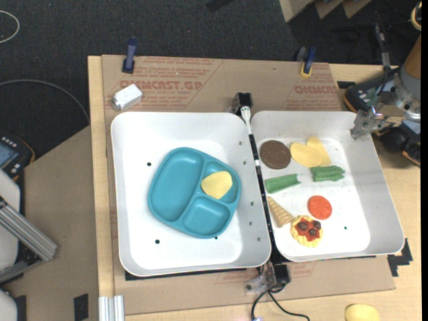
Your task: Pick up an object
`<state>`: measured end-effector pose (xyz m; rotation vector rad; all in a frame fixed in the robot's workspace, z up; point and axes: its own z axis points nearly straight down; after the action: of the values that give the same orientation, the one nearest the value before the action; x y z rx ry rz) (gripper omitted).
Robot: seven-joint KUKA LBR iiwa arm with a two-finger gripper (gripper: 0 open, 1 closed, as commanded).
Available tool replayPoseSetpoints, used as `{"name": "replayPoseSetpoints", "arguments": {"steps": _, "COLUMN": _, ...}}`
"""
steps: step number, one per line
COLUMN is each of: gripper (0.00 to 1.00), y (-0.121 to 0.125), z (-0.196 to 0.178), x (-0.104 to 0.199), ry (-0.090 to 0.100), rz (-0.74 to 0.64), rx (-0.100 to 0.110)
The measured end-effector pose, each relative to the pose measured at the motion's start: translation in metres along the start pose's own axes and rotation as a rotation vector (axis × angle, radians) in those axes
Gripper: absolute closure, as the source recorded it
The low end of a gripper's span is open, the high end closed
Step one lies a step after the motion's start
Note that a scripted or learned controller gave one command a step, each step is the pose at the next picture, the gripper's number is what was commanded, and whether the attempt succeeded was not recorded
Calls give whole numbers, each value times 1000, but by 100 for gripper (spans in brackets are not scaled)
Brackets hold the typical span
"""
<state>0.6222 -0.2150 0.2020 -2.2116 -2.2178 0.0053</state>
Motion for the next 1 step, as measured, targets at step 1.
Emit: {"name": "replayPoseSetpoints", "arguments": {"steps": 1, "gripper": 100, "y": -31, "z": -133, "x": 50, "ry": -7, "rz": -3, "rx": -25}}
